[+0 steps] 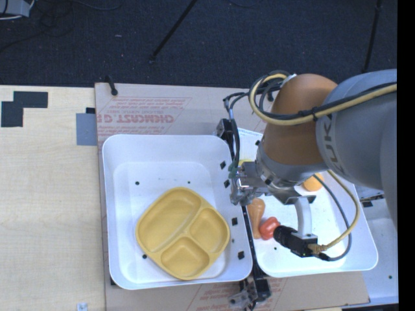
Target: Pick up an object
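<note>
Yellow tray (183,232) lies in left bin (123,154). Right bin (363,251): red piece (268,225) touching orange piece (257,208) by left wall. Gripper (249,188) just above them; grip state cannot tell

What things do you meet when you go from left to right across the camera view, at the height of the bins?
Wooden bench → left bin → yellow tray → red object → right bin.

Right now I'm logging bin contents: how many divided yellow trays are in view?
1. The yellow tray lies in the left bin. The arm covers much of the right bin, so another could be hidden.
</note>
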Motion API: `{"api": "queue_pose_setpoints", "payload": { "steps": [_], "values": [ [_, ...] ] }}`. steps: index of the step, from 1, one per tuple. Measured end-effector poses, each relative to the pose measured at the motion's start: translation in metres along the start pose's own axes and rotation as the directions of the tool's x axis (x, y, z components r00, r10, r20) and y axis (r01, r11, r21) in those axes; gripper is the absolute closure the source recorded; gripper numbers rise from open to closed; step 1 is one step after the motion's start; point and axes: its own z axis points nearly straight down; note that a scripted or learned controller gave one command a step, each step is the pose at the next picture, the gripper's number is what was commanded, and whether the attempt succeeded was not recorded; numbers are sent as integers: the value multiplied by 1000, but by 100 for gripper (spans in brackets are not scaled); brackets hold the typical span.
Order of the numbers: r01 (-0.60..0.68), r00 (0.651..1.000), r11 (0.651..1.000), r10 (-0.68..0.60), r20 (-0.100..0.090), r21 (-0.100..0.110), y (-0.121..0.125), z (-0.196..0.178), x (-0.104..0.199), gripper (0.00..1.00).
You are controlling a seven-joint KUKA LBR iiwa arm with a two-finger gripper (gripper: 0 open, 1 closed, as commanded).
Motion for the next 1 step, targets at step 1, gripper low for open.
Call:
{"api": "queue_pose_setpoints", "payload": {
  "steps": [1],
  "values": [
    [1,1000,1000,-1,0,1,-3,9,50,100]
  ]
}}
